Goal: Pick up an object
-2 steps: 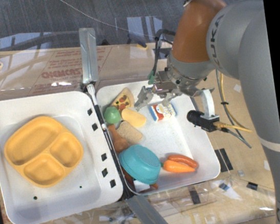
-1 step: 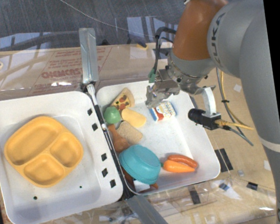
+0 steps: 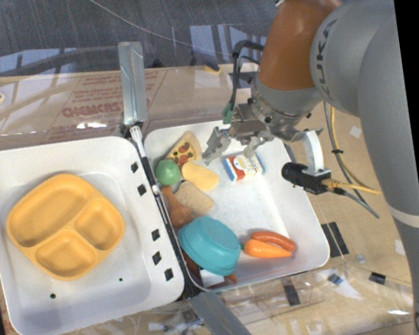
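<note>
Left bin (image 3: 2,231), yellow tray (image 3: 64,224), right bin (image 3: 298,220), toy foods (image 3: 222,200)

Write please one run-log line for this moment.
arm: over right bin | tool: above small carton, fingers apart, nothing between | left bin: yellow divided tray | task: pick not yet done

Arm (image 3: 365,63): smooth grey casing, rounded, with dark lettering partly visible near the orange band (image 3: 292,43). Band is glossy and dome-shaped. Below it, a grey metal wrist block with black cables (image 3: 237,62) looped at its upper side. A black cylindrical fitting (image 3: 303,175) carries a yellow cable. Claw (image 3: 229,143): bare metal, thin pale fingers.
</note>
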Motion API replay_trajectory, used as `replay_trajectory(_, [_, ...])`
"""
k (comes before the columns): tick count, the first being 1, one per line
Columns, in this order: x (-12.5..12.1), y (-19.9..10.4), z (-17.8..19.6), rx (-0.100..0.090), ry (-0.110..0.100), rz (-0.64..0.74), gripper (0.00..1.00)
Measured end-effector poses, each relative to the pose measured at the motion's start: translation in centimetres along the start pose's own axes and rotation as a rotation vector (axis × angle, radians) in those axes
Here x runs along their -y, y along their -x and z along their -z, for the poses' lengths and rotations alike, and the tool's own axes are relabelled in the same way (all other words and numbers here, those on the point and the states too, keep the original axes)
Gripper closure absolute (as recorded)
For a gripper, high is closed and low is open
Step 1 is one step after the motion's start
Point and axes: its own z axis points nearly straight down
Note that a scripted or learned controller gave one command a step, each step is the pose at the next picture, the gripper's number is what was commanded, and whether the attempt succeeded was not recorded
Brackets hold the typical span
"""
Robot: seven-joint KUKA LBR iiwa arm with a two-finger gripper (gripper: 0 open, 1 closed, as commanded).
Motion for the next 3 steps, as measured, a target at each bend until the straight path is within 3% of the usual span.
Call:
replay_trajectory(1, [-1.9, 4.0, -14.3, 0.000, 0.006, 0.024, 0.00])
replay_trajectory(2, [-6.2, 0.7, -14.5, 0.014, 0.012, -0.020, 0.00])
replay_trajectory(3, [-6.3, 2.0, -14.8, -0.002, 0.010, -0.372, 0.00])
